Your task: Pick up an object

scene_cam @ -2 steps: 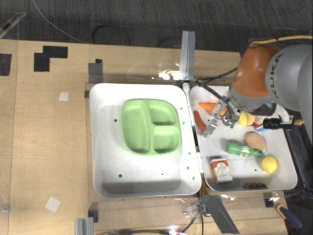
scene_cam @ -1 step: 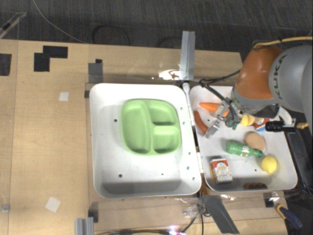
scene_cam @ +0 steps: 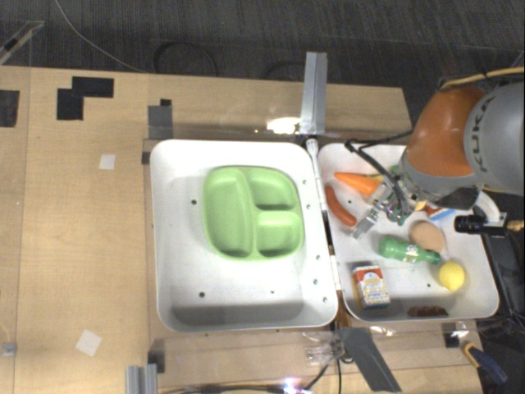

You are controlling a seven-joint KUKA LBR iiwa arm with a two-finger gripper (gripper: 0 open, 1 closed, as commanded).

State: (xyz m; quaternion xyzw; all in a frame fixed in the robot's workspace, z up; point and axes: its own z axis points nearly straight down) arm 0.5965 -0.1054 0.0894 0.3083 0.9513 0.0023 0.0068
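Two white bins on the table (scene_cam: 74,253). Left bin (scene_cam: 172,302): one green tray (scene_cam: 250,212). Right bin (scene_cam: 484,298): seven items. Pincer (scene_cam: 367,220), fingers apart, holds nothing, carrot (scene_cam: 359,182) at its 12 o'clock.

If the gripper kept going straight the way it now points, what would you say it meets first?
Probably the red sausage-shaped toy lying left of the gripper in the right bin; depth is unclear, so it might meet the bin floor instead.
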